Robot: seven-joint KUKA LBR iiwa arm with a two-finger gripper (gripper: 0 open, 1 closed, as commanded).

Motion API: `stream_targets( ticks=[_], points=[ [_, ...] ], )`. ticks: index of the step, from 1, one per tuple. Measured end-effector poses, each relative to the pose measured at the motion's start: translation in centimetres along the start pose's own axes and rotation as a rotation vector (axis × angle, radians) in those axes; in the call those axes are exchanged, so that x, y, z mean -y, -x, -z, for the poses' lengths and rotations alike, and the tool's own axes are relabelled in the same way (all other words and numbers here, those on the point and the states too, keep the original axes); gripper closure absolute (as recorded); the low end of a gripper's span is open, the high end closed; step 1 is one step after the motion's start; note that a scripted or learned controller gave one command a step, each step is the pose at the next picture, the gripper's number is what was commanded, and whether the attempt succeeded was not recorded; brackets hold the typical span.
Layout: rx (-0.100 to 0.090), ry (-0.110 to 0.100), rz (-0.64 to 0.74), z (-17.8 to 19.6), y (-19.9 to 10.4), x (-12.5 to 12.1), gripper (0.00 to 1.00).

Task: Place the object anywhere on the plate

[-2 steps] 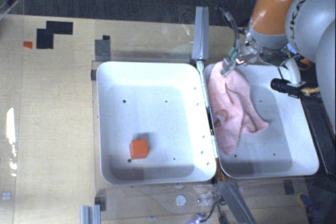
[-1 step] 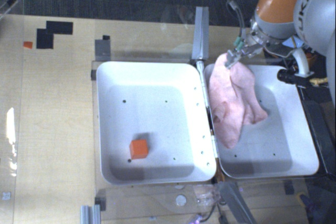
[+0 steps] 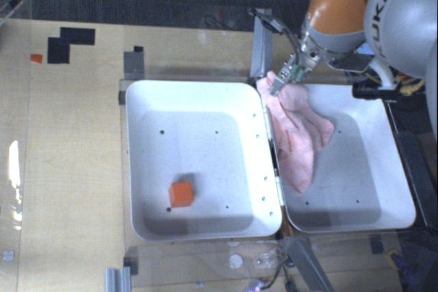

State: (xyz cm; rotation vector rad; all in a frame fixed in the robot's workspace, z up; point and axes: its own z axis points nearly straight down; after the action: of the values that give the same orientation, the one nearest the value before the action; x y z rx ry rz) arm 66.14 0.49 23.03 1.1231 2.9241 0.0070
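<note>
Pink cloth (image 3: 300, 137) hangs pinched by its top corner between the fingers (image 3: 279, 85), draping down the right bin's (image 3: 383, 208) left side; orange block (image 3: 181, 194) sits lower left in the left bin (image 3: 205, 106).

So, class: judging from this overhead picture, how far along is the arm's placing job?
Done: nothing looks placed; the orange block lies alone in the left bin. In hand: the gripper sits at the top corner of the pink cloth draped in the right bin; grip unclear. Left: the placing itself.
</note>
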Motion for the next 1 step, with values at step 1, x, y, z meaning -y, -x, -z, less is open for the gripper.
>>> stream_targets(
  ticks=[1],
  points=[
    [0.001,0.003,0.4,0.82,-3.21,-3.47,1.0]
  ],
)
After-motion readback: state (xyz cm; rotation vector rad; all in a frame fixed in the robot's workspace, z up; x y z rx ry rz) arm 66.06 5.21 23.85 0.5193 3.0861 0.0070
